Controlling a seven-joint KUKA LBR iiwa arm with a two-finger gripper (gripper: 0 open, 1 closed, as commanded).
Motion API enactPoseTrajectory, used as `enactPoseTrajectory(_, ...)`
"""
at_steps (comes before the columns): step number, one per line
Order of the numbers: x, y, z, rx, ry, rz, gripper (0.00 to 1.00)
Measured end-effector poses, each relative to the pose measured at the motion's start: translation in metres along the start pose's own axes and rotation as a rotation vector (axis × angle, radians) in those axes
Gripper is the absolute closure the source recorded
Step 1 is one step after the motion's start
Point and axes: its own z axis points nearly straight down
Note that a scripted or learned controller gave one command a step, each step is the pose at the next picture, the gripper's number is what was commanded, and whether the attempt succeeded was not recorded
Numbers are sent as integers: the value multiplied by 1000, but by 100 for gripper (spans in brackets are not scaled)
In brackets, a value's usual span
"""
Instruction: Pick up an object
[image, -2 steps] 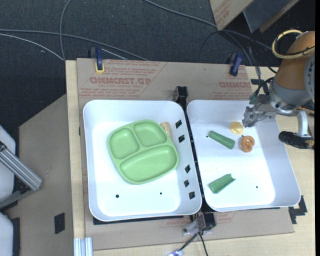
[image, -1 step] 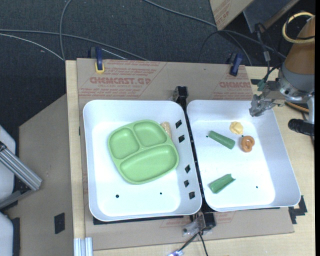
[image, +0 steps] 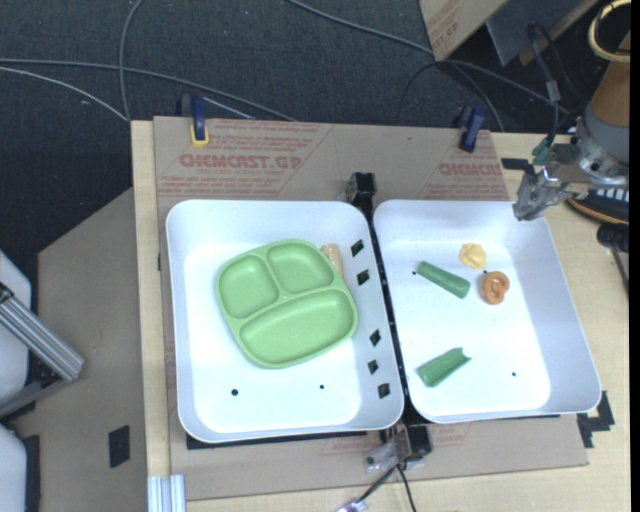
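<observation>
Here, the right bin (image: 560, 330) holds two green pieces (image: 443, 279) (image: 442, 366), a yellow lump (image: 472, 256) and an orange ring (image: 494, 287). The gripper (image: 528, 203) hangs above its far corner, grip unclear. Bench board (image: 240, 160) reads "CHEMCAST GP".

"CHEMCAST GP" in red on the brown board (image: 240, 160), twice

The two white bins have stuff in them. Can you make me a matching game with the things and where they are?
Things:
1. green divided plate
2. yellow piece
3. orange ring
4. end effector

Places:
A. above the right bin's top right corner
B. left bin
C. right bin, just below the yellow piece
D. right bin, near its top edge

Pairs: 1-B, 2-D, 3-C, 4-A
</observation>
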Motion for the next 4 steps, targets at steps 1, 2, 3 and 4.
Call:
enactPoseTrajectory(1,0,1,-42,0,0,0,100)
enactPoseTrajectory(2,43,-19,-31,9,4,-2,100)
enactPoseTrajectory(3,100,-33,-34,9,4,-4,100)
enactPoseTrajectory(4,144,-44,-34,9,4,-3,100)
